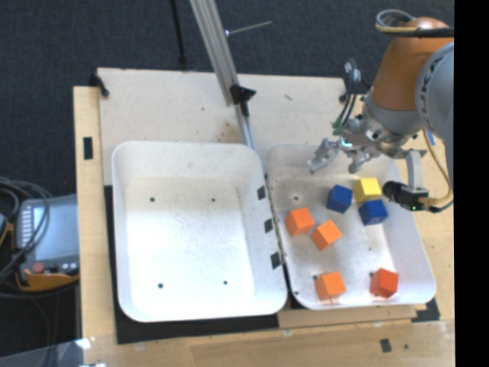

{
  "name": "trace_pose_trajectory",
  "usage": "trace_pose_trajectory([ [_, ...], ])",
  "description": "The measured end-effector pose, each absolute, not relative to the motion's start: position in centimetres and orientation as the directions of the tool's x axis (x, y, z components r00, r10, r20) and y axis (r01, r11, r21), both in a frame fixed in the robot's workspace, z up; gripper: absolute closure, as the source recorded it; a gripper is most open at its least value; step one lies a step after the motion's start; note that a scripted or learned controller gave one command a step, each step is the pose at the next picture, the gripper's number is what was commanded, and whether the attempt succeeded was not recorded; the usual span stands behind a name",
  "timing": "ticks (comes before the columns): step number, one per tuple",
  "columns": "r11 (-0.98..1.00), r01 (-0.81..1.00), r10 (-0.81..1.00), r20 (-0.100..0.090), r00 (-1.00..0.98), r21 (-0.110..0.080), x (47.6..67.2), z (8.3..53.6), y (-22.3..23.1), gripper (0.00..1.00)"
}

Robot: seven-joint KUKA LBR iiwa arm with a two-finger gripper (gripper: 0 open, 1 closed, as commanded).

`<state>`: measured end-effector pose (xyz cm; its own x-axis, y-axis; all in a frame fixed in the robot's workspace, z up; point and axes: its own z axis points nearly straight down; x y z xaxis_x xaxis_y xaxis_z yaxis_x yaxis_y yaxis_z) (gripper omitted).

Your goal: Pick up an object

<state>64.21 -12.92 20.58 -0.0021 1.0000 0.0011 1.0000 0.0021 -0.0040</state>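
The right bin (409, 247) holds several small cubes. A blue cube (340, 198), a yellow cube (367, 188) and a second blue cube (373, 212) cluster near its far right. Two orange cubes (300, 220) (327, 234) lie in the middle, and another orange cube (331, 284) and a red cube (384, 282) rest near the front rim. My gripper (340, 159) hangs over the bin's far end, just behind the blue and yellow cubes. Its fingers (321, 157) are spread open with nothing between them.
The left bin (191, 228) sits beside the right one, sharing a raised middle edge. A slanted aluminium post (218, 44) rises from behind the bins. A black cable and connector (409, 196) hang off the wrist over the right bin's right edge.
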Motion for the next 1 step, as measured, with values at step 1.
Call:
trace_pose_trajectory([
  [1,0.004,1.0,1.0,-0.001,-0.004,0.001,64.31,20.88,-12.94,0.0],
])
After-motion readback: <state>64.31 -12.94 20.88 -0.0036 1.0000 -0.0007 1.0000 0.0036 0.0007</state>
